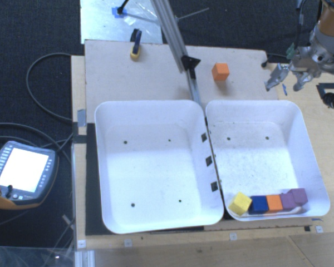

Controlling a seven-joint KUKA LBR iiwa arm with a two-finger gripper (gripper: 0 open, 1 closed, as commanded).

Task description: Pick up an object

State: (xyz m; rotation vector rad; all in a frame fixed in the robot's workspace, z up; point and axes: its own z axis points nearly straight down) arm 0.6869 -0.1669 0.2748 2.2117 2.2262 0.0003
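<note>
Five little blocks, lined up in a row along the near wall of the right bin (306, 143). From left to right: yellow block (240, 203), blue block (259, 204), orange block (274, 202), then a pale purple block (288, 200) and a darker purple block (299, 196). All packed side by side, touching or nearly so. Yellow one turned a bit, sitting at the left end, with open floor on its left and behind it. Purple ones tucked into the near right corner, close against the wall.

Long line of the row running left to right, along the near wall. Probably the easiest pick at the yellow end, since nothing crowds it on one side.

One more orange cube (221, 72) outside the bins, alone on the board beyond the right bin's far edge.

Left bin (103, 149) just beside the right one, edges touching in the middle.

Gripper (289, 80) up at the far right, hanging past the far right corner of the right bin, above the bench and not over the bin floor. Two fingers spread apart, pointing down. Nothing between them.

So the key thing: row of blocks lying toward the near side from the gripper, across the whole bin, and a little to the left. A long way to go, well apart. Lone orange cube much nearer, off to the gripper's left, at about the same depth. Likely a short sideways move for the cube, or a long pull toward the near wall for the row.
</note>
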